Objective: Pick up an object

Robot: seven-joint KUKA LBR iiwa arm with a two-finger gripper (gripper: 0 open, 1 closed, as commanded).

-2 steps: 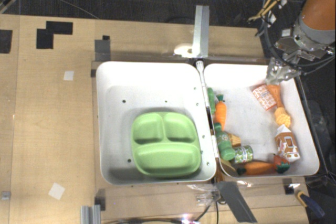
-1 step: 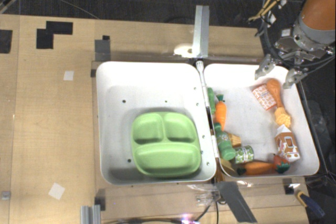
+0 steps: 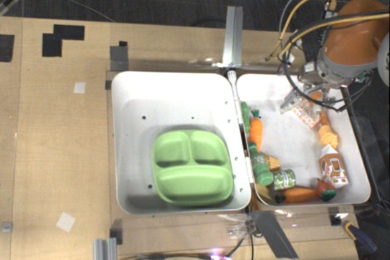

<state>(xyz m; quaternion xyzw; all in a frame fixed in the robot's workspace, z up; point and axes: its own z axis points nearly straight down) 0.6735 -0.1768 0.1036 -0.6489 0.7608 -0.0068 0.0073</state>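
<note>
Over the right bin [image 3: 359,189], near its far right corner, my arm [image 3: 356,39] reaches in from the right, orange band uppermost, cables [image 3: 298,15] looping off its far side. My claw [image 3: 317,91] hangs below the wrist, low over the bin's upper right area. From this angle I cannot tell how far it is open, nor whether it has hold of anything.

Just beneath and slightly left of the claw lies a crinkled clear packet [image 3: 300,109] with red print, touching or nearly touching the claw; I cannot tell which. Just below the claw along the right wall sit an orange piece [image 3: 323,120], a pale yellow toy [image 3: 329,139] and a small orange-and-white carton [image 3: 333,168].

Well apart from the claw, against the bin's left wall, a toy carrot [image 3: 256,131] stands on end beside a green piece [image 3: 245,112]. Nearer the front left corner lie a green bottle [image 3: 262,168] and a small green can [image 3: 284,179]. A second carrot [image 3: 300,195] rests along the front wall, its leafy end near the carton.

Beside it, the left bin [image 3: 131,106] holds a green divided plate [image 3: 192,166], flat on the floor toward the front. Both bins sit on a light wooden bench [image 3: 55,149].
</note>
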